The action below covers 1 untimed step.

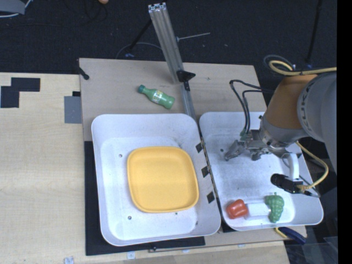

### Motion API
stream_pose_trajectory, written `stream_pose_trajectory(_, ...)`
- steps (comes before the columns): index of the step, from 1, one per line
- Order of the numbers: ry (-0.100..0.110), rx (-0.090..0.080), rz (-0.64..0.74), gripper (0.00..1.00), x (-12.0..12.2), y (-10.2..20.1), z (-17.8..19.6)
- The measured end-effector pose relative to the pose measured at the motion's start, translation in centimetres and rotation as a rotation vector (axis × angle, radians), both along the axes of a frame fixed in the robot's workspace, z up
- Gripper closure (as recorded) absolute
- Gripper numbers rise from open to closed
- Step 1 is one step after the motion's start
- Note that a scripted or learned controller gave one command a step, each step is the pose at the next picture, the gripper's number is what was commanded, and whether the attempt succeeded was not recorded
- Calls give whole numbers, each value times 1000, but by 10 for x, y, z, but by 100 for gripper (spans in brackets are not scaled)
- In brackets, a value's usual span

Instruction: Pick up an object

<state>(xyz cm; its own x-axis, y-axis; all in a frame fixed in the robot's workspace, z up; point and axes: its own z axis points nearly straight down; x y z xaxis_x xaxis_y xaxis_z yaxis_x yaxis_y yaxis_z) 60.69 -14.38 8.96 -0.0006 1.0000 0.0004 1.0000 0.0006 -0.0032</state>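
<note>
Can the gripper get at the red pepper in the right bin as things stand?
Probably yes. The red pepper lies in the open near the front wall of the right bin, apart from the green toy. The gripper sits over the same bin, with bare floor between.

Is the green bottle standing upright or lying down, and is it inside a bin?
Lying on its side: the green bottle rests lengthwise on the bench, outside both bins.

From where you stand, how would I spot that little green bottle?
Find the two white bins on the bench. Look just beyond the far rim of the one holding the yellow plate, onto the bare board. The bottle lies there on its side, the only item outside the bins.
</note>
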Motion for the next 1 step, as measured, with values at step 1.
stream_pose_trajectory(1, -3, 0, -3, 100, 1, -2, 12)
